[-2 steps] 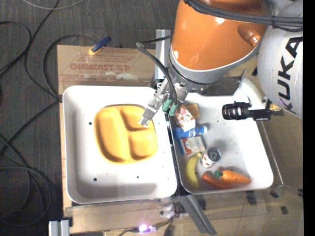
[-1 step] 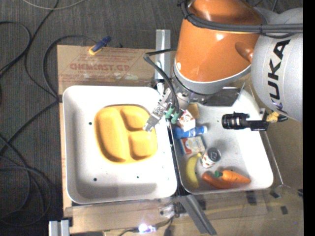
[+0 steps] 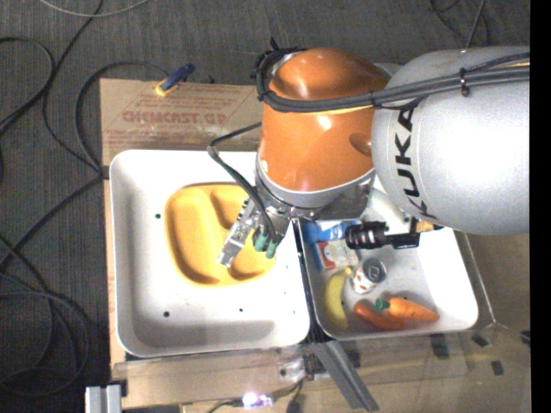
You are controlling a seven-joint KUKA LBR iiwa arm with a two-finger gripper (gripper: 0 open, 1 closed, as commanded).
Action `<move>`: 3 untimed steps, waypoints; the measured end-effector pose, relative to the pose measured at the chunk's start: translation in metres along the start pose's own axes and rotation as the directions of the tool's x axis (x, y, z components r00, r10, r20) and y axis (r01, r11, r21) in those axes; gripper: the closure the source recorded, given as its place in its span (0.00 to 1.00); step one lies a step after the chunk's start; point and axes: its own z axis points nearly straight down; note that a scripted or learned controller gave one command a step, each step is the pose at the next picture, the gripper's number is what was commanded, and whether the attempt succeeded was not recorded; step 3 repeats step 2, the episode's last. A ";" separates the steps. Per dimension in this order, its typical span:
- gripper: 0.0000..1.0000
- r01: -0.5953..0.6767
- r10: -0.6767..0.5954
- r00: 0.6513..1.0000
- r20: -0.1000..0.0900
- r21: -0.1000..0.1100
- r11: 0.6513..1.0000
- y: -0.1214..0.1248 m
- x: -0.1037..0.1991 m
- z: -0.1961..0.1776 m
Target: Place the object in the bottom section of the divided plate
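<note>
Arm: grey KUKA arm [image 3: 456, 136] with its orange band [image 3: 318, 127] lies nearest the lens, reaching in from the right and covering the upper part of both bins.
Claw: gripper [image 3: 258, 241] hangs over the right part of the yellow divided plate [image 3: 194, 231], just inside the plate's right rim; green-tipped fingers [image 3: 270, 246] point down and to the left, and a pale metallic piece sits beside them. Whether they are wide or narrow, or pinching anything, I cannot tell at this angle.
Plate: it lies in the left bin [image 3: 138, 317], its compartments partly hidden under the wrist; the lower compartment looks bare where it shows.
Object: not identifiable with certainty. Candidates rest in the right bin [image 3: 469, 304]: a carrot [image 3: 400, 312], a banana [image 3: 334, 298], a small can [image 3: 373, 273] and a blue and white packet [image 3: 331, 246].
Step in hand, as I judge it: positioning over the plate for a release.
Doing it well: shift toward the near, bottom section, clear of the divider ridge; descend low before opening so nothing bounces out.
Risk: release over the ridge or rim sends the item into the wrong compartment or the bin.
</note>
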 end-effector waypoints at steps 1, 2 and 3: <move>1.00 0.188 -0.188 0.982 -0.001 0.001 0.982 0.072 -0.043 0.061; 1.00 0.112 -0.112 0.994 -0.001 0.001 0.994 0.005 -0.050 0.074; 1.00 0.112 -0.112 0.994 -0.001 0.001 0.994 0.005 -0.050 0.074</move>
